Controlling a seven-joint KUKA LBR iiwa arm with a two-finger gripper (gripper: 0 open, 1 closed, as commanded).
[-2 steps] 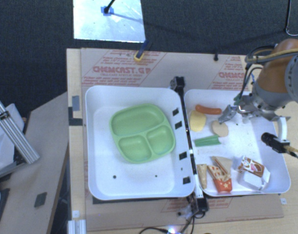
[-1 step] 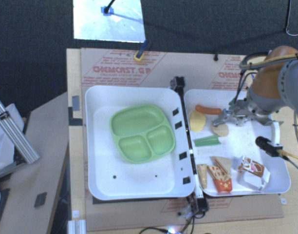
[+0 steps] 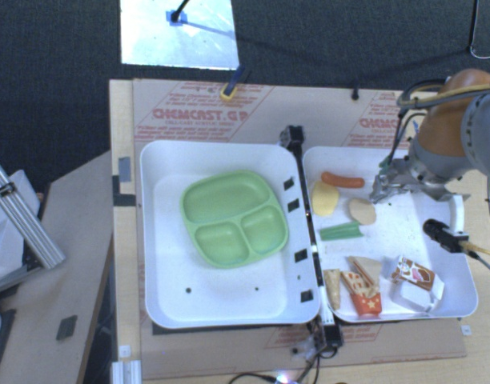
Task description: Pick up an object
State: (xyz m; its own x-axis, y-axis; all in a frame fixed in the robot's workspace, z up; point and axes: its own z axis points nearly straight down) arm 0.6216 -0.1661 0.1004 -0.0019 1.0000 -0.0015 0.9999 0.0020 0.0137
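On the tabletop (image 3: 189,102) two shallow white bins sit side by side. The left bin (image 3: 165,294) carries a green divided plate (image 3: 233,218). The right bin (image 3: 461,286) holds the candidates for picking. The grey arm (image 3: 469,134) reaches in from the right over this bin's far side. Its gripper (image 3: 383,189) hangs low, just right of a round beige piece (image 3: 362,211) that looks like a potato or bread roll; whether the jaws are open or closed cannot be told here, and nothing shows between them. Going down in size, the bin also holds a white carton with red print (image 3: 413,282) near the front right, a red fries box (image 3: 362,285), a toy sausage (image 3: 343,181) at the far side, a yellow lemon-like fruit (image 3: 325,199), a green stick (image 3: 341,232) and a cone-shaped piece (image 3: 332,286). The step in hand seems to be the approach. Next, the jaws need to centre over one item, probably the beige piece, straddle it and close.
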